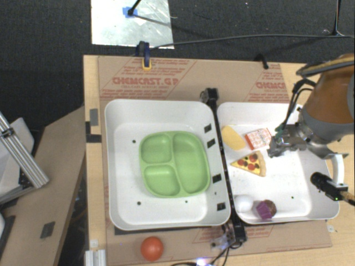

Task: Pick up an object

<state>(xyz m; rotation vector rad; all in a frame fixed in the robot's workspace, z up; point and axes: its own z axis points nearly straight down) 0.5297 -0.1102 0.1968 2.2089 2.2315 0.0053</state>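
Right, my claw (pixel 275 147) hovers beside the pizza slice (pixel 250 163), grip state unclear; it looks light, stiff, best pinched across its edges.

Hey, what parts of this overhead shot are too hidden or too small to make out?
- Gripper: too small and dark in the camera view to judge.
- Red-and-white packet: print too small to read.
- Arm: cut off by the right edge.
- Red ball: near the bottom edge, detail unclear.
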